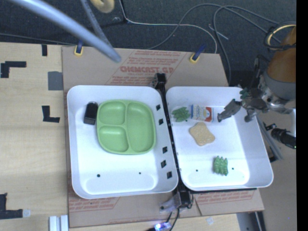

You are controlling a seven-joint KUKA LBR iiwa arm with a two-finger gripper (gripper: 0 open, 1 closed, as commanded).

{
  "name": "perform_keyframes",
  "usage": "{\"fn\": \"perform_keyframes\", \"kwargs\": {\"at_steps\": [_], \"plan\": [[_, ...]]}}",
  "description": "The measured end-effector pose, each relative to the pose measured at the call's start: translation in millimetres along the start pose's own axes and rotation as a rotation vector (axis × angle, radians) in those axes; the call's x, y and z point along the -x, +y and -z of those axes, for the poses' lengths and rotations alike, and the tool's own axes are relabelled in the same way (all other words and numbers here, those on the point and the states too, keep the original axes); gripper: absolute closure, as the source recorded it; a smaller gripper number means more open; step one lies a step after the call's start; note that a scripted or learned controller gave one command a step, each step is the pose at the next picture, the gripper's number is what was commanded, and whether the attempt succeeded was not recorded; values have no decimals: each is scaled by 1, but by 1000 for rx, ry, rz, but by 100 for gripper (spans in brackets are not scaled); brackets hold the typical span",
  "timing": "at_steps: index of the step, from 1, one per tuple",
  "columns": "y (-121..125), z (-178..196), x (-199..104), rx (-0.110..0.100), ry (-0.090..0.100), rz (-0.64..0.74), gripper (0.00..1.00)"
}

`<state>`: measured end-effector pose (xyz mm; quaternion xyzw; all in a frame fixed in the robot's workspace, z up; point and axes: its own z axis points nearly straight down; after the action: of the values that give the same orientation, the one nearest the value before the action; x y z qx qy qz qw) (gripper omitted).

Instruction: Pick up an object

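Milk carton point(200, 112) lies flat at far side of right bin point(250, 174), just beside leafy green toy point(181, 113); cracker point(201, 134) nearer, green block point(220, 165) near edge. Tool point(238, 110) hangs over bin's right side w/ fingers spread, pinching nothing — prob lining up for carton.

Tan bread slice point(201, 134) lying flat

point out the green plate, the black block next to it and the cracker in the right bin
green plate point(127, 127), camera view, on the middle where its dividers meet
black block point(90, 113), camera view, on the middle of its top face
cracker point(201, 134), camera view, on the middle of its tan top
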<state>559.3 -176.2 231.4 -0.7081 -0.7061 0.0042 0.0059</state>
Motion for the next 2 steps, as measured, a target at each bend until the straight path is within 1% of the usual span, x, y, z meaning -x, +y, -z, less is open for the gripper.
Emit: {"fn": "perform_keyframes", "kwargs": {"at_steps": [1,2], "plan": [[3,7,0,13,-2,4,0],[5,-38,-7,9,-2,4,0]]}}
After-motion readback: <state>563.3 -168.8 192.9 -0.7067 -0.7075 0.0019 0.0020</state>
